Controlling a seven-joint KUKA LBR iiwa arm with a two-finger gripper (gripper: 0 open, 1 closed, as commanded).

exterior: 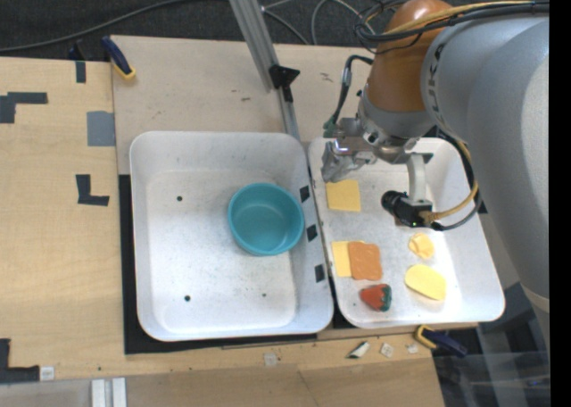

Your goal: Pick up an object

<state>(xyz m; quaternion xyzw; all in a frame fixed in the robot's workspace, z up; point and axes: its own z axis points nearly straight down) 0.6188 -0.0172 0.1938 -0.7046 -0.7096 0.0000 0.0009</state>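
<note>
My gripper (340,167) hangs low over the back left part of the right bin (473,303), just above a yellow cheese square (343,196). Nothing shows between its fingers. Nearer the front lie an orange slice on a yellow slice (362,260), a strawberry (376,296), a small yellow piece (421,246) and a larger yellow piece (426,282). A teal bowl (265,219) stands in the left bin (169,245).
A slanted metal pole (259,39) rises behind the bins. The grey arm (491,128) covers the right bin's back right. A black fitting with a cable (406,207) hangs beside the gripper. Clamps sit at the bench's corners.
</note>
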